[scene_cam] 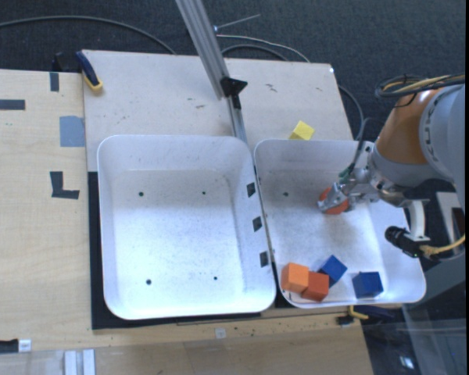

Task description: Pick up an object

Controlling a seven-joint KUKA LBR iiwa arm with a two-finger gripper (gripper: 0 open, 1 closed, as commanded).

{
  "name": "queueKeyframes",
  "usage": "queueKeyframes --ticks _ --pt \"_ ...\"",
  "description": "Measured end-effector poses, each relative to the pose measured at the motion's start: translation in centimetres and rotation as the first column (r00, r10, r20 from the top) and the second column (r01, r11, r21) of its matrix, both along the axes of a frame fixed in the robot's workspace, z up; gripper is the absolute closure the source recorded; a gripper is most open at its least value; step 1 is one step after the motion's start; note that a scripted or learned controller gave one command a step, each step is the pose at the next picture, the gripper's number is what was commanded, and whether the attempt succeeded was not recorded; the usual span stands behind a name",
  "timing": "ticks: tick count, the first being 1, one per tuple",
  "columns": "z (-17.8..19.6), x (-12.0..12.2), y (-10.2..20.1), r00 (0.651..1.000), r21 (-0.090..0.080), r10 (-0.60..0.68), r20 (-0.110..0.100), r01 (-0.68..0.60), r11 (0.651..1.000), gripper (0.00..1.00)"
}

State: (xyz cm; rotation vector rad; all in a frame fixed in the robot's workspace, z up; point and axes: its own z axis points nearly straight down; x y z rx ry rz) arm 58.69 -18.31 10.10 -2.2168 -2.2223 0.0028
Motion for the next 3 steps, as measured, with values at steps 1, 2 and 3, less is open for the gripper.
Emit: queueKeyframes --ticks 1,2,3 --pt "12.7 -9.0 5.7 1.0 0.001 0.001 0.005 -0.001 1.0 1.0" --pt "11.8 1.0 13.5 1.0 0.001 0.008 0.005 -0.008 1.0 1.0" --pt "9.8 -1.2 20.5 1.0 0.002 0.006 -0.003 -0.006 1.0 1.0"
